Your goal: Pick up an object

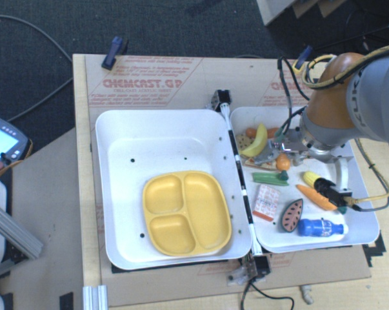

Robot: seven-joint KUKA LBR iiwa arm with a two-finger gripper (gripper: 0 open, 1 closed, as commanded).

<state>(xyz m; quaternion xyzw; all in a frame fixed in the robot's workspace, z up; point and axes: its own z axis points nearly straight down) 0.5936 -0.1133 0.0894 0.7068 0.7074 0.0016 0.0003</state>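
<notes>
Plastic toy food in the right bin (368,232): the tool (279,148), finger state not discernible, hangs beside the yellow banana (256,141) and small orange (282,163). The banana is probably light, stiff and slippery; grip across its narrow middle.

Dark carpet floor (46,11) surrounds the cardboard-topped bench (181,76).
</notes>
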